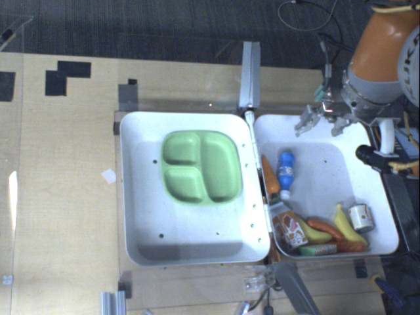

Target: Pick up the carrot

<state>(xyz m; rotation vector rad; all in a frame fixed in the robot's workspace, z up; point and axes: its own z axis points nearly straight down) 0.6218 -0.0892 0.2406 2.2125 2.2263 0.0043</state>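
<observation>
The slim orange carrot (pixel 268 174) lies along the left wall of the right-hand shallow white bin (pixel 328 153), just beside a small blue-capped bottle (pixel 285 172). I see the two grey fingers (pixel 306 119) spread apart, grasping nothing, at that bin's upper edge, right of frame centre, well apart from the carrot.

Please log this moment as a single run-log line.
pincer: open, above right bin's far edge | carrot: lying by divider, not gripped | tray: left bin
</observation>
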